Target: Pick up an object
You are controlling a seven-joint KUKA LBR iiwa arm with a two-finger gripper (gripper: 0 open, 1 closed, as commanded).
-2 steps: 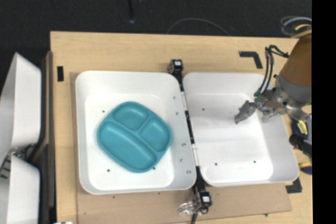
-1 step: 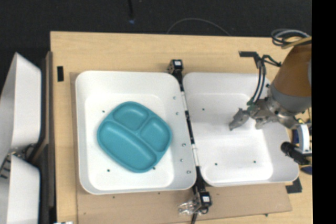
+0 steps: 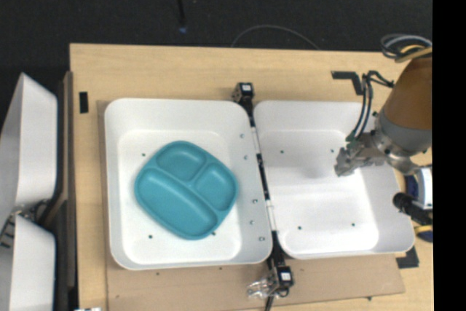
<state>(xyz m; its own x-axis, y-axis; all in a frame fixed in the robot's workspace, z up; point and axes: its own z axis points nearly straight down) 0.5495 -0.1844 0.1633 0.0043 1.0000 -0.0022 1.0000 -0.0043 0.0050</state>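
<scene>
The gripper (image 3: 348,160) hangs over the right bin (image 3: 320,229), close to that bin's right wall and about midway between its far and near rims. Whether it is released or clenched cannot be told from this slant, and nothing can be seen in it. The grey arm (image 3: 408,135) with its orange band (image 3: 411,91) comes in from the right, crossing the bin's right edge, with cables looping on its far side.

The white floor to the left and near side of the gripper lies bare out to the centre divider (image 3: 261,171) between the bins.

The teal divided plate (image 3: 186,189) lies flat in the left bin (image 3: 120,229), well apart from the gripper. It sits toward the near left, with white floor showing around it and more room on its far side.
</scene>
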